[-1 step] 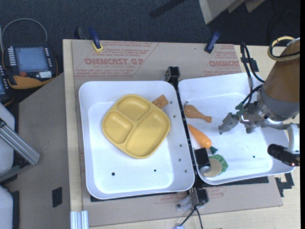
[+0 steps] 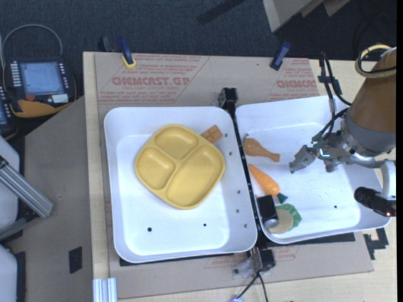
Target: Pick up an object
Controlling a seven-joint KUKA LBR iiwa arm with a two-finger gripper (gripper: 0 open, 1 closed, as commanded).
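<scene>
Right bin (image 2: 352, 222) | carrot (image 2: 263, 178) lies diagonal, green end lower-right | gripper (image 2: 302, 160) fingers: cannot tell

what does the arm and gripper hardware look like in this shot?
The arm is a rounded body, orange-tan above a grey wrist section. Thin black cables loop along its side. The gripper is small, dark grey metal, with a bluish-lit spot behind it.
</scene>
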